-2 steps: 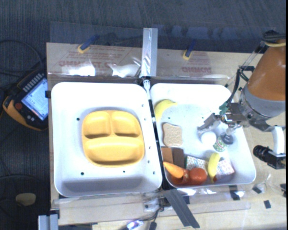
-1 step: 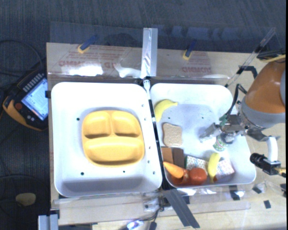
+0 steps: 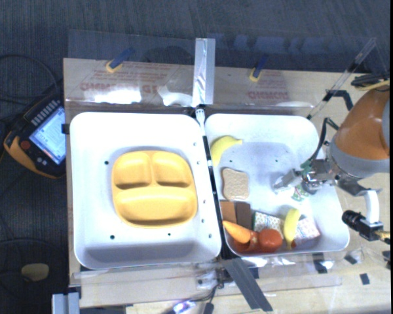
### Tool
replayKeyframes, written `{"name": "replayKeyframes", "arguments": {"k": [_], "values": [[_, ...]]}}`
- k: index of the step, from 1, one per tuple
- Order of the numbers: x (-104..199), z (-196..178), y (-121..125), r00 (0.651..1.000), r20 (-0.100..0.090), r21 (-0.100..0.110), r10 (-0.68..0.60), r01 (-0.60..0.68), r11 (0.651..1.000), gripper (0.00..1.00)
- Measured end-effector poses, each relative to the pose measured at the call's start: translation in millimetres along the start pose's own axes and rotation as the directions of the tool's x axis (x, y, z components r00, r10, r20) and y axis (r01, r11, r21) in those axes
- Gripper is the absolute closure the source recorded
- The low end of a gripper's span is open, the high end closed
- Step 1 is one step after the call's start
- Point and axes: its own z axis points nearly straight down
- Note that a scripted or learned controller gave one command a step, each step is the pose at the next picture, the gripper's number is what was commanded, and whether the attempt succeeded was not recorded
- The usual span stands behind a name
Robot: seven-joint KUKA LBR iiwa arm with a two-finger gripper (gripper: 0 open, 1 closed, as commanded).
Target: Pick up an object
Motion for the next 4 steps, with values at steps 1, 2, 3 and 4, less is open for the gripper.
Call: {"name": "replayKeyframes", "arguments": {"k": [1,2,3,4], "values": [[-0.6,6.9,31.4,0.994,0.003,-0.025,0.109,-0.108,0.994,0.00],[-0.7,7.1,32.4,0.993,0.002,-0.027,0.115,-0.115,0.993,0.00],[-1.1,7.7,31.3,0.996,0.003,-0.030,0.095,-0.094,0.995,0.00],[-1.2,7.8,31.6,0.995,0.003,-0.031,0.098,-0.098,0.995,0.00]]}}
